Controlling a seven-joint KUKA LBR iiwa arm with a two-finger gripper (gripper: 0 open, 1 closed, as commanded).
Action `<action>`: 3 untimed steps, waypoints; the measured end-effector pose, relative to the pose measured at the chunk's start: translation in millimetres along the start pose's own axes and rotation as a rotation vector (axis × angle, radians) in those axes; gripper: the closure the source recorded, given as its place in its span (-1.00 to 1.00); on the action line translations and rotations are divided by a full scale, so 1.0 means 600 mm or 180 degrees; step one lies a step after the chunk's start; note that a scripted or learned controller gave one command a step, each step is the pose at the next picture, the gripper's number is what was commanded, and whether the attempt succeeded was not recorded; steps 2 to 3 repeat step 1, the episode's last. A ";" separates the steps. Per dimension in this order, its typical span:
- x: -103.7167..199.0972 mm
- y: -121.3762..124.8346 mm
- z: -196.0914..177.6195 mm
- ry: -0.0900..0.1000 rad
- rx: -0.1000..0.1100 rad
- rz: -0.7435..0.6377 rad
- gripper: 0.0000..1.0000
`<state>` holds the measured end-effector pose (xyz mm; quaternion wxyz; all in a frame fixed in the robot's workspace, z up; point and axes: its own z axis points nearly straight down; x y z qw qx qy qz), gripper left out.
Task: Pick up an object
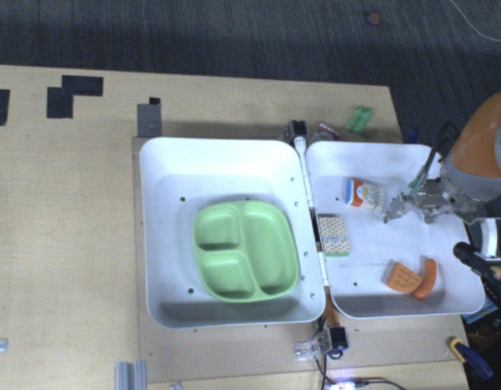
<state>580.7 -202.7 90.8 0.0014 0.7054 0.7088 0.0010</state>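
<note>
My gripper (408, 214) hangs over the middle of the right bin (454, 299), reaching in from the right, and stands open with nothing between its fingers. A small white, orange and blue carton (363, 193) lies just to its left, apart from the fingers. An orange waffle piece (402, 278) and a red-orange sausage (428, 278) lie side by side near the bin's front wall, below the gripper. A pale dotted pad (333, 235) rests against the bin's left wall.
The left bin (165, 218) holds a green divided plate (246, 249). A green object (359, 119) lies on the bench behind the right bin. Cables and a clip (332, 341) sit at the front between the bins.
</note>
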 end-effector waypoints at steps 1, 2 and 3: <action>0.057 -0.069 0.007 -0.0003 -0.0011 0.0009 -1.00; 0.057 -0.069 0.007 -0.0003 -0.0011 0.0009 -1.00; 0.057 -0.069 0.007 -0.0003 -0.0011 0.0009 -1.00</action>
